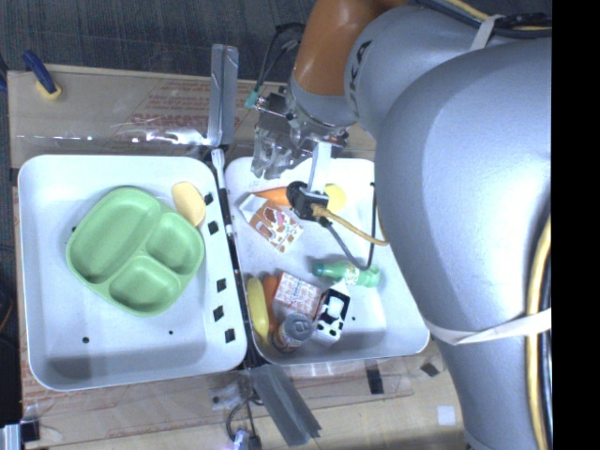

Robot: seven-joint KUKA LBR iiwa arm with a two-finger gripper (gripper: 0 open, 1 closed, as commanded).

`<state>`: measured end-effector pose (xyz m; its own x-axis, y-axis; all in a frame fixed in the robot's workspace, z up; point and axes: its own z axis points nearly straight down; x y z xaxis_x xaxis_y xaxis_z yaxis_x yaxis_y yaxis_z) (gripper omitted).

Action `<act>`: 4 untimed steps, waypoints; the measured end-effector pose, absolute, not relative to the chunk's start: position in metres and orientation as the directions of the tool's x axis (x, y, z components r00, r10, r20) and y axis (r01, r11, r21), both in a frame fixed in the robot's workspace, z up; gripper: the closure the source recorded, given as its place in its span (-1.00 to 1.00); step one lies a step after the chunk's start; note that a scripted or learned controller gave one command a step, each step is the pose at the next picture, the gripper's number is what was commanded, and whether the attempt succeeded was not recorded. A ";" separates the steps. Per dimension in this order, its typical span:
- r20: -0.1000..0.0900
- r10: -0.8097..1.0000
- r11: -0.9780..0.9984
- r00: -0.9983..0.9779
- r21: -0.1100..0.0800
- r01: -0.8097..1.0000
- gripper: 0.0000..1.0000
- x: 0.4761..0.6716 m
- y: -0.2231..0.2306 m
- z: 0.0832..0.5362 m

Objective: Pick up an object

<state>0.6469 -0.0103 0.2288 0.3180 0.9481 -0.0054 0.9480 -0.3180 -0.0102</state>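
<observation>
Your gripper [272, 157] hangs over the far left corner of the right bin [405, 336]; you cannot tell how it is set. Below it lie a shiny printed packet [273, 224], a smooth yellow banana [257, 309], a green bottle [347, 273] and a small box [296, 294]. The left bin [47, 345] holds a smooth green tray [136, 249] with three dips. The big grey arm [450, 157] hides the right bin's right side.

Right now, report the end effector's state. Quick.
End effector: over the far end of the right bin; open or closed cannot be told from this view, and nothing is seen held in it.
</observation>
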 end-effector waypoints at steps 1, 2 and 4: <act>-0.005 0.948 -0.317 0.317 -0.011 0.948 -1.00 0.647 -0.010 0.229; 0.000 0.997 -0.074 0.074 -0.009 0.997 -1.00 0.639 0.000 0.225; 0.000 0.997 -0.075 0.075 -0.009 0.997 -1.00 0.639 0.000 0.225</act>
